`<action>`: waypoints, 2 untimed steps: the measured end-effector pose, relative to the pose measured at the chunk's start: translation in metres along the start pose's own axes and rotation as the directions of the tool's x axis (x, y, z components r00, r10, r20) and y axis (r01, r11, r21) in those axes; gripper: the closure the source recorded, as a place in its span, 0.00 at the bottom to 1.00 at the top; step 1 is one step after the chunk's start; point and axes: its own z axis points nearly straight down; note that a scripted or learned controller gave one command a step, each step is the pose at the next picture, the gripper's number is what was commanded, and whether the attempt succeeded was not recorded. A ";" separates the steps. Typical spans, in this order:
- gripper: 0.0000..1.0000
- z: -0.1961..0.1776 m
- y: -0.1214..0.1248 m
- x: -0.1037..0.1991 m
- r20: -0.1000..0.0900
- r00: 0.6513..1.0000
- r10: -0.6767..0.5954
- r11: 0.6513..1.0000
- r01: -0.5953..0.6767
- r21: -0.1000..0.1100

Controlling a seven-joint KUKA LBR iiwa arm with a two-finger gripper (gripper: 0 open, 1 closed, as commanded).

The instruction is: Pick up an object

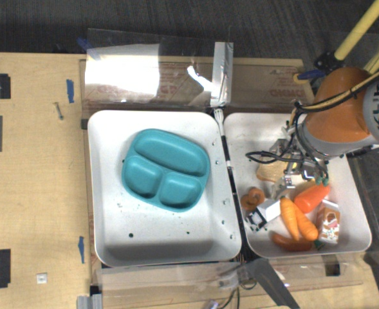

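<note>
The right bin (360, 237) holds several toy foods. An orange carrot (295, 218) lies beside a red-orange vegetable with a green top (311, 197). A small brown round piece (253, 197) sits to their left, and a beige lump (270, 171) lies above it. A dark red sausage (289, 241) rests near the bin's front wall. A small printed packet (329, 225) is at the right. My gripper (300, 171) hangs low in this bin among black cables, just right of the beige lump and above the red-orange vegetable. Nothing visibly sits in it.
The left bin (112, 237) holds a teal divided plate (165, 168). A white and black small item (261, 214) lies by the divider between the bins. The arm's orange band (342, 105) overhangs the right bin's far right corner. Cardboard and clear plastic stand behind both bins.
</note>
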 end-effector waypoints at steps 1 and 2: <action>0.00 -0.001 -0.009 0.054 0.004 0.986 0.167 0.986 -0.167 0.001; 0.00 -0.001 -0.035 0.091 0.004 0.975 0.223 0.975 -0.223 0.002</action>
